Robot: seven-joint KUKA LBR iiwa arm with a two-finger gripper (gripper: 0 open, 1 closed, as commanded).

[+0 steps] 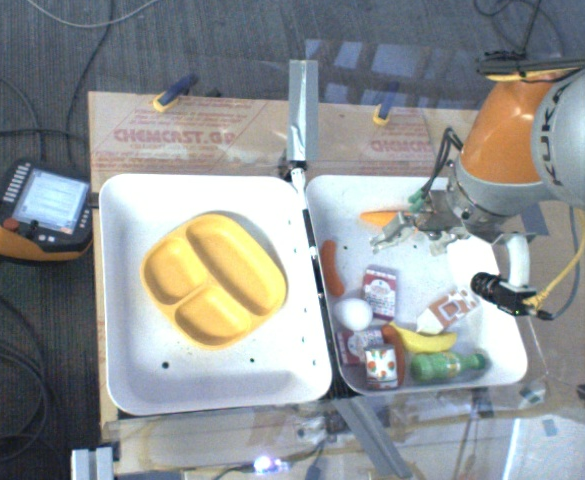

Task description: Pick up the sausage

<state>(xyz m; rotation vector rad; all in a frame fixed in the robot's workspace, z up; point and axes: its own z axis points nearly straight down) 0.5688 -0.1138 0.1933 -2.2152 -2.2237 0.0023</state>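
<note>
The sausage, a slim red-orange link, lies along the left wall of the right bin, pointing front to back. My gripper hangs over the back middle of that bin, right of the sausage and a little behind it. It sits close to an orange carrot at the bin's back. The metal fingers are small and cluttered in the view. Nothing shows held between them.
The left bin holds a yellow divided plate. In the right bin are a white egg, a red-and-white carton, a banana, a green bottle, a small juice box and a white packet. A teach pendant lies at far left.
</note>
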